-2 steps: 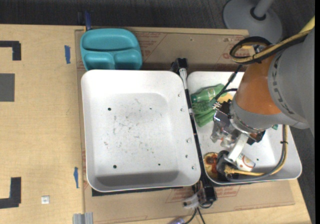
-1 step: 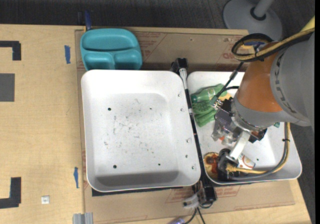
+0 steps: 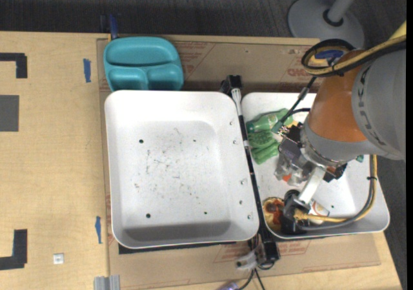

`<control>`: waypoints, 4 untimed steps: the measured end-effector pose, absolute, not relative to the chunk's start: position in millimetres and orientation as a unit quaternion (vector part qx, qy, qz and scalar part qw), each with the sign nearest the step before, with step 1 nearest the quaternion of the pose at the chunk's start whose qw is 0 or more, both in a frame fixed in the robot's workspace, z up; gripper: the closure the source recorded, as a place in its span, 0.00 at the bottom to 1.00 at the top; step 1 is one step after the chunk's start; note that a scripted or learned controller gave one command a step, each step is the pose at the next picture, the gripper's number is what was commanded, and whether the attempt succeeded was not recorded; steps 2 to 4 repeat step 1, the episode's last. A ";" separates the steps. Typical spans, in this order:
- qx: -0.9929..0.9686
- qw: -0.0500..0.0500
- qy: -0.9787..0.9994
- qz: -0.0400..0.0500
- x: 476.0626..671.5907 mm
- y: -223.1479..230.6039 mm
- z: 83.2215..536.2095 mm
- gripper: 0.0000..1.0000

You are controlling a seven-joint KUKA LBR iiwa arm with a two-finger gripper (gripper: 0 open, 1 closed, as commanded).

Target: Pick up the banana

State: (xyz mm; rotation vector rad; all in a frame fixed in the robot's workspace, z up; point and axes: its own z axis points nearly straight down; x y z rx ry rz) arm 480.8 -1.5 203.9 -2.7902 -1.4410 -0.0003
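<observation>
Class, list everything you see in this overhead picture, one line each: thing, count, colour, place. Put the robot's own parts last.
left bin: one, white, middle of the bench
right bin: one, white, right beside the left bin
divided tray: one, teal, behind the left bin
green item: one, green, in the right bin by its left wall; kind unclear
small item: one, red and yellow, right bin's near left corner, partly hidden
tape marks: at least two, blue, on the bench left of the bins
stand base: one, grey, on the floor beyond the bench
arm: one, grey with an orange band, over the right bin
tool: one, metal grey, over the right bin
</observation>
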 end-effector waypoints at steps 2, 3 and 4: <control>-0.888 0.001 -0.460 0.000 481.6 -1.0 213.6 1.00; -0.888 0.001 -0.460 0.000 481.6 -1.0 213.6 1.00; -0.888 0.001 -0.460 0.000 481.6 -1.0 213.6 1.00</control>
